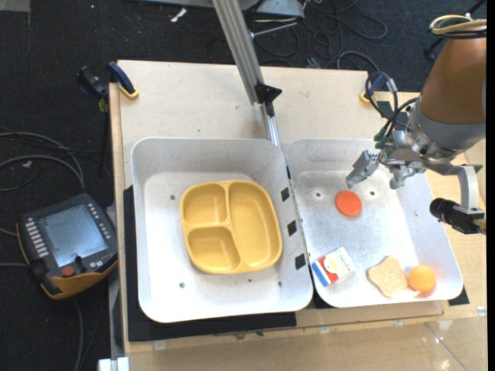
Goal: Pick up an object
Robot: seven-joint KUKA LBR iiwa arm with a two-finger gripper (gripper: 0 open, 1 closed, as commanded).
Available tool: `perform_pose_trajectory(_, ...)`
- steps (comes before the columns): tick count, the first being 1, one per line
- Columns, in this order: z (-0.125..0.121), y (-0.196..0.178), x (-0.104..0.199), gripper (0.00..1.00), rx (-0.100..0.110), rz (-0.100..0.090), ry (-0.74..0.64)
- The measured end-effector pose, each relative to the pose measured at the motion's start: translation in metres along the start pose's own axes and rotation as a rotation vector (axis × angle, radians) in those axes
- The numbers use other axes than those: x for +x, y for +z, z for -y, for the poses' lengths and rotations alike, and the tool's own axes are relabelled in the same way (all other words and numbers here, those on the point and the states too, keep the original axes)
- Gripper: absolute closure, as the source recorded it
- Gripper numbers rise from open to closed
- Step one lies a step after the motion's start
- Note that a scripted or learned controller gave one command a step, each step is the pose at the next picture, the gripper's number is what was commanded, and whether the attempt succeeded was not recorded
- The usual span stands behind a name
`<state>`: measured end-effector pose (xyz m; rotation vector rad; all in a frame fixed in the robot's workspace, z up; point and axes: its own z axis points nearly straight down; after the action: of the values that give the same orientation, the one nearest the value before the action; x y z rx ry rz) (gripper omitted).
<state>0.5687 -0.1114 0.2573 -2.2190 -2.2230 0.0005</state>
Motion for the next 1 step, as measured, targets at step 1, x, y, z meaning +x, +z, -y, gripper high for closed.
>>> perform_pose_trajectory(1, 0.0, -0.0001, 0.0, 0.0, -0.001, 0.0, 0.001)
